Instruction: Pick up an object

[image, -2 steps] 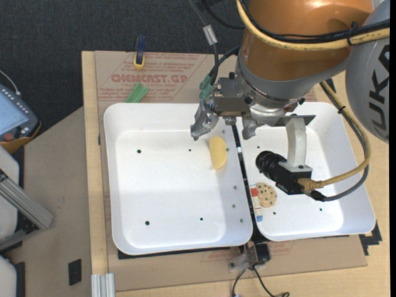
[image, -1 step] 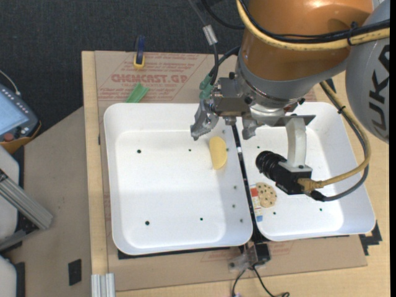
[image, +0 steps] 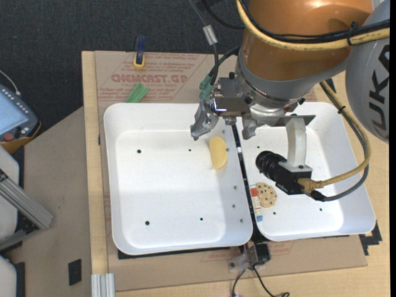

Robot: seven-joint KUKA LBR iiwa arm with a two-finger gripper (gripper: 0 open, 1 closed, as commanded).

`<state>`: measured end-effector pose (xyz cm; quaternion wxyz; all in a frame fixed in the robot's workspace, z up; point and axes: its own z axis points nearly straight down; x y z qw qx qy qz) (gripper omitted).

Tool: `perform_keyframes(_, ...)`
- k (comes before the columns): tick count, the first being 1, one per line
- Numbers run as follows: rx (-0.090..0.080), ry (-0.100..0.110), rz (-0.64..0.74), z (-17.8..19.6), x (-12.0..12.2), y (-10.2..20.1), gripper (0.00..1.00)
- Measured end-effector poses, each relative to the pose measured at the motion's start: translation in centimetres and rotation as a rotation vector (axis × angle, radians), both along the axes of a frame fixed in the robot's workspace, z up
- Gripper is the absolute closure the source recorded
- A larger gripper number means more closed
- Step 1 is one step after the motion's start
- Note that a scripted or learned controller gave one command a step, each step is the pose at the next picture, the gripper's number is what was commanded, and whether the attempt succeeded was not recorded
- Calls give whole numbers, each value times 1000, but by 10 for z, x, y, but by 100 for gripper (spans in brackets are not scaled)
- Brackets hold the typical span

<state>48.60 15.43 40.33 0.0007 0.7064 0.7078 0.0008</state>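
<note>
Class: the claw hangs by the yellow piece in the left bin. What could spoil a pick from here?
1. The yellow piece lies close to the inner wall of the left bin, so one finger of the open claw may strike the rim.
2. The piece looks rounded and could slip out as the claw shuts.

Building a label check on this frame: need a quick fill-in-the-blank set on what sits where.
1. The piece in the left bin is ___ in colour.
2. The dotted disc lies in the ___ bin.
3. The green strip lies on the ___, outside both bins.
4. Between its fingers the claw holds ___.

Missing words: yellow; right; cardboard; nothing.
</note>
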Motion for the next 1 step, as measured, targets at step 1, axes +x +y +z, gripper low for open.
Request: perform_keyframes(1,0,0,0,0,0,0,0)
